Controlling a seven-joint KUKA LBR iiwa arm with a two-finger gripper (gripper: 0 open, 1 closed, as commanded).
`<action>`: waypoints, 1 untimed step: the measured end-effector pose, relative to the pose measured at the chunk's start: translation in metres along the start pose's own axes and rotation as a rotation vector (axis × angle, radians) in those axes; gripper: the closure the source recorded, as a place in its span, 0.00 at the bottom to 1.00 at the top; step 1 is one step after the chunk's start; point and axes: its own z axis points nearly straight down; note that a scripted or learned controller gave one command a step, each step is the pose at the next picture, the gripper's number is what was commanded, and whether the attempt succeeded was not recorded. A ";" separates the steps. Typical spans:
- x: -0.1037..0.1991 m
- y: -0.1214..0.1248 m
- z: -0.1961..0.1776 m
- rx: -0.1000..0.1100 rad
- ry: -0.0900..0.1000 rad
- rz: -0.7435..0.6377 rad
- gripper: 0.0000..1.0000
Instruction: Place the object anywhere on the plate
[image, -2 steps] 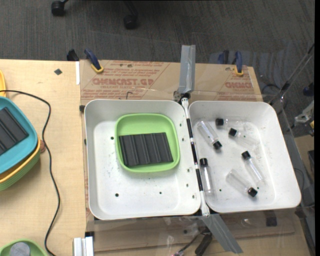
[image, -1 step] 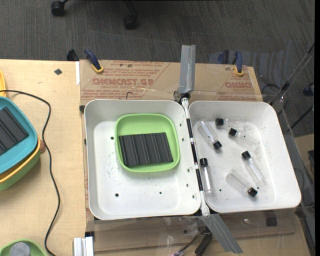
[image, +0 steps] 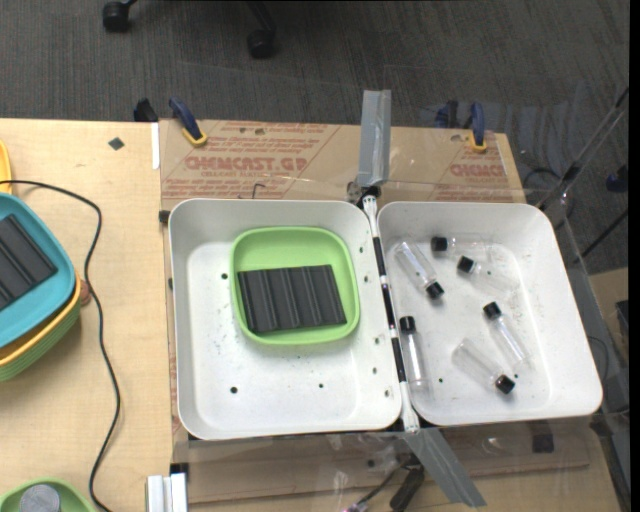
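Note:
A light green square plate (image: 295, 287) lies in the left white bin (image: 200, 330), with a dark ribbed pad (image: 292, 298) resting on it. In the right white bin (image: 570, 330) lie several clear plastic tubes with black caps: one (image: 418, 270) near the bin's upper left, one (image: 411, 350) along the left wall, one (image: 504, 335) right of centre, one (image: 484, 367) toward the front, and one (image: 470, 255) near the back.
A stack of teal and green plates (image: 35, 290) holding a dark pad stands on the wooden table at far left. A black cable (image: 103, 330) runs down the table. Cardboard (image: 300, 160) with clamps lies behind the bins.

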 end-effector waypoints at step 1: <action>0.027 0.006 0.073 0.001 -0.001 -0.003 0.00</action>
